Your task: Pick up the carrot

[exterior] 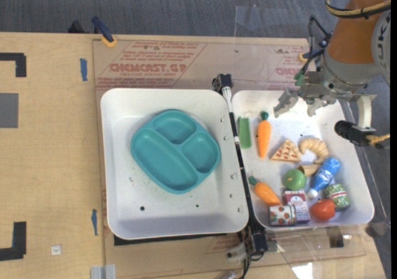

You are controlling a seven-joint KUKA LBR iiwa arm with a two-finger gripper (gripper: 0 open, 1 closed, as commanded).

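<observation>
The hand (302, 103) hangs with its fingers spread wide and nothing between them, over the far edge of the right bin (363, 185). This looks like the approach step. The carrot (263, 138) lies near that bin's far left corner, beside a green pepper (244, 132); the hand must shift left and descend. A second carrot (265, 193) lies along the left wall.

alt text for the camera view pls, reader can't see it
The robot's hand hovers over the far end of the right bin, beside a carrot. That bin also holds a second carrot, a pizza slice, a croissant, a green apple and a blue bottle. The left bin holds a teal divided plate.
</observation>
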